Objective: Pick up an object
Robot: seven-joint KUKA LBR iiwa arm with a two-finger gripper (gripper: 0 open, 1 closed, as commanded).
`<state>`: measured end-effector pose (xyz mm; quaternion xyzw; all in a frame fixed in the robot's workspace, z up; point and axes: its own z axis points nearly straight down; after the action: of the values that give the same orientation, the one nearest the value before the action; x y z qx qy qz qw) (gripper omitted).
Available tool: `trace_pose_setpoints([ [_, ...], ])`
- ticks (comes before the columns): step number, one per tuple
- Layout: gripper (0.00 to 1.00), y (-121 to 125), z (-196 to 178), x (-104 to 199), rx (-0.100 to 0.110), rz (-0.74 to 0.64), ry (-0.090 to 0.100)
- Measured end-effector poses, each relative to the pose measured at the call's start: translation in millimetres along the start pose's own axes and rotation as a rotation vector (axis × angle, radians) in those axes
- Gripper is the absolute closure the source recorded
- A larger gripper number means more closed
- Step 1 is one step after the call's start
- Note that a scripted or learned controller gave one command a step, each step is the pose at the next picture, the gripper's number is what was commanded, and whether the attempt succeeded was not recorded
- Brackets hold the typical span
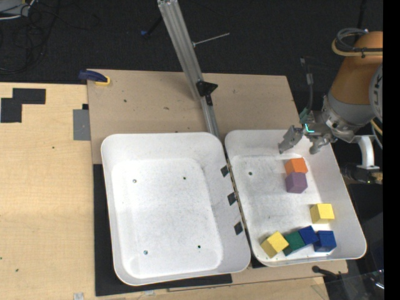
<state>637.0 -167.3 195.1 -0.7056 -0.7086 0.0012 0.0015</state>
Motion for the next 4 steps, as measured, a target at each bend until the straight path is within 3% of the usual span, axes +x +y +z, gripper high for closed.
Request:
trace_pose_setpoints([
  [1, 0.00, 4, 45, 3, 0.004, 0.000, 0.001],
  [2, 0.00, 9, 75, 2, -0.017, 0.001, -0.005],
  [3, 1.00, 10, 64, 1, -0.020, -0.001, -0.007],
  [4, 1.00, 13, 20, -4, -0.007, 0.001, -0.001],
])
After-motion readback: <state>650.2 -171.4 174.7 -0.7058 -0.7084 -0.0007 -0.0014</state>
